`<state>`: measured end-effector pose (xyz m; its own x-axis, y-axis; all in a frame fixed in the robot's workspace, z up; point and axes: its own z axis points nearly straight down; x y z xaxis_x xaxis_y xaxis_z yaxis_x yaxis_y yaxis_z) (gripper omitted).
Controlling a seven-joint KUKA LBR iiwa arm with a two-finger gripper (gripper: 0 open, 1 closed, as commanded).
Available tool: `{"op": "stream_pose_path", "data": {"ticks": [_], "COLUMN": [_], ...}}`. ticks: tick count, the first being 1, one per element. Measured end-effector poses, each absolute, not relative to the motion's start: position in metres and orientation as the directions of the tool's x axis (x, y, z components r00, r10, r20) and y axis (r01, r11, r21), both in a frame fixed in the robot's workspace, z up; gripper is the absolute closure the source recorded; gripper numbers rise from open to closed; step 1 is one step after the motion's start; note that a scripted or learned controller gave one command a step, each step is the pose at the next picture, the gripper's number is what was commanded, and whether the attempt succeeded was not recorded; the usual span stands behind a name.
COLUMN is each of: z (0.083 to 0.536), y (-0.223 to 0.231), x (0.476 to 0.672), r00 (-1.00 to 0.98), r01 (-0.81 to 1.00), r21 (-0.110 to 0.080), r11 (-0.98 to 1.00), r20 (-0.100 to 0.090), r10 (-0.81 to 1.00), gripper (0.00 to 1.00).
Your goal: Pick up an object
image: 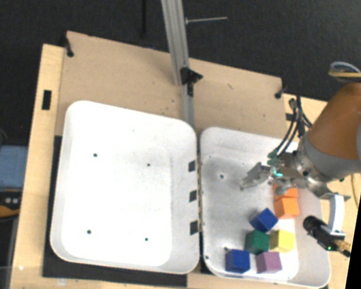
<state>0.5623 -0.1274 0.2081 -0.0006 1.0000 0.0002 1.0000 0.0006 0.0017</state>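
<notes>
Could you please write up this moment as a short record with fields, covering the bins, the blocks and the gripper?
left bin: white, shallow, bare floor with a few dark dots
right bin: white, holds all the blocks in its near right part
blocks: orange block, blue block, green block, yellow block, purple block, second blue block
gripper: over the right bin, left of the orange block
held object: none seen between the fingers
finger state: cannot tell

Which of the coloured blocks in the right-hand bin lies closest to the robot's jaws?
The orange block, topmost of the cluster. It sits just below the gripper, while the blue, green, yellow and purple blocks lie farther toward the bin's near edge.
</notes>
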Motion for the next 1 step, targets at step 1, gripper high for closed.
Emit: {"op": "stream_pose_path", "data": {"ticks": [1], "z": [0.1555], "y": [-0.1391], "x": [0.5591], "r00": [0.002], "r01": [1.000], "r21": [-0.005], "r11": [-0.002], "r20": [-0.001], "r10": [1.000], "gripper": [0.00]}}
